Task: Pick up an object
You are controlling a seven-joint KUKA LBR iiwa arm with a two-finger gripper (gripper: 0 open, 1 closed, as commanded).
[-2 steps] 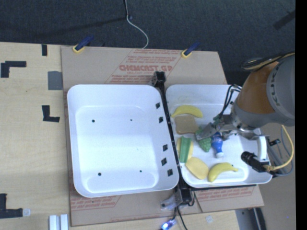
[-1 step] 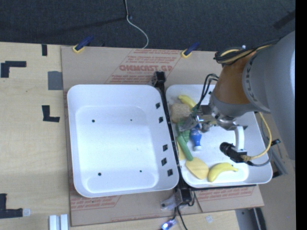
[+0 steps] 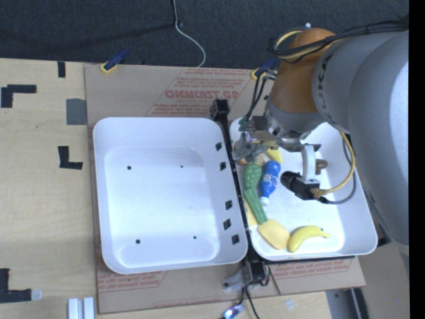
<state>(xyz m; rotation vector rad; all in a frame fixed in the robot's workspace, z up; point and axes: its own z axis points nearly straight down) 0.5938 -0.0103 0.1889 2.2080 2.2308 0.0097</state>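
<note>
The pincer [image 3: 255,145] is hanging low over the near-left corner of the right bin [image 3: 352,234], and I cannot tell what, if anything, it has. Below it a green toy [image 3: 253,186] and a blue-and-white bottle [image 3: 269,180] are lying side by side, with a banana [image 3: 307,236] nearer the front. These are looking light, stiff and smooth, likely slippery; gripping across the narrow middle seems best.

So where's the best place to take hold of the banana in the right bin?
Probably across the middle of the banana, coming straight down. It lies flat near the right bin's front wall, curved, ends pointing up-view. The yellow block sits close on its left, so set the jaws front-to-back across the narrow body rather than along it.
</note>
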